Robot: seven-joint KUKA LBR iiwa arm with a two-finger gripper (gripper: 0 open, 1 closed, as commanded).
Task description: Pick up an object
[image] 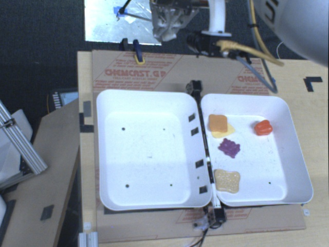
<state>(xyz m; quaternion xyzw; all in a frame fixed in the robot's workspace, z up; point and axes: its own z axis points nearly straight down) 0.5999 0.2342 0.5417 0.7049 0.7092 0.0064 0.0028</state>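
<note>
The end effector hangs high above the far edge of the table, beyond the two bins, its grey fingers pointing down over a shiny metal sheet. Nothing lies between the fingers, but whether they stand wide or narrow I cannot tell from this slant. A yellow cable runs from the wrist toward the right.

The left bin shows its bare white floor with a few dark specks. The right bin holds four small things. An orange block sits near the bin's far left corner, resting on a pale yellow piece that peeks out beneath it. A red object lies toward the far right side, well apart from the block. A purple cluster, like a bunch of grapes, sits just nearer than the orange block, close to the left wall. A tan bread-like slice lies in the near left corner, beside the divider where the bins meet. All of these rest on the bin floor, well away from the end effector.
</note>
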